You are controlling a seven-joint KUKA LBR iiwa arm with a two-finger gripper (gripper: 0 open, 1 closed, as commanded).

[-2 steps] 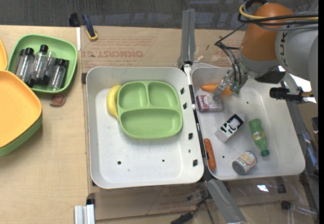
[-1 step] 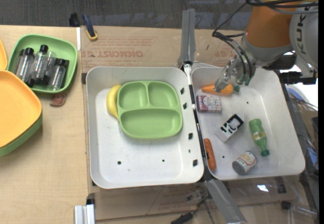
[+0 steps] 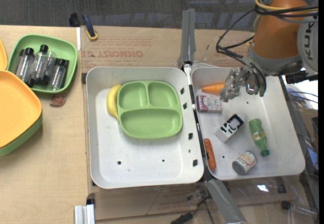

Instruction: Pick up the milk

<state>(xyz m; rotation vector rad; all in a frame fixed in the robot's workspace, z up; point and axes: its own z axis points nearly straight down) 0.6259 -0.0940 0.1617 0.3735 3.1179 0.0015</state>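
Observation:
The milk (image 3: 229, 128) is a small white-and-black carton lying tilted in the middle of the right bin (image 3: 288, 132). My gripper (image 3: 230, 88) hangs over the back of that bin, above and slightly right of a pink box (image 3: 208, 103) and right next to an orange carrot (image 3: 213, 88). It is well behind the milk and apart from it. Nothing shows in its grasp.
In the right bin a green bottle (image 3: 258, 137), a can (image 3: 245, 162) and a red sausage (image 3: 209, 154) lie around the milk. The left bin (image 3: 101, 157) holds a green divided plate (image 3: 150, 108) over a yellow item (image 3: 112, 100). Cables trail behind the arm.

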